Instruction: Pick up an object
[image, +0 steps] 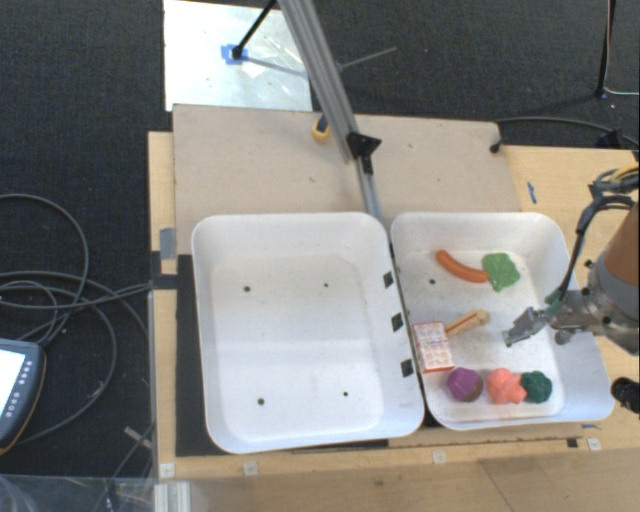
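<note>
Over the right bin (575, 300), the gripper (527, 327) is seen with nothing between its narrowly parted fingers. Below it, an orange toy (505, 387) is found, between purple (463, 384) and green (537, 386) ones.

Looked like a robotics lab: plywood tabletop (440, 170) bearing two white bins (290, 330) on dark carpet (80, 120), loose black cables (60, 290) trailing, a teach pendant (15, 385) at the left edge, a metal camera pole (330, 80) overhead.
</note>
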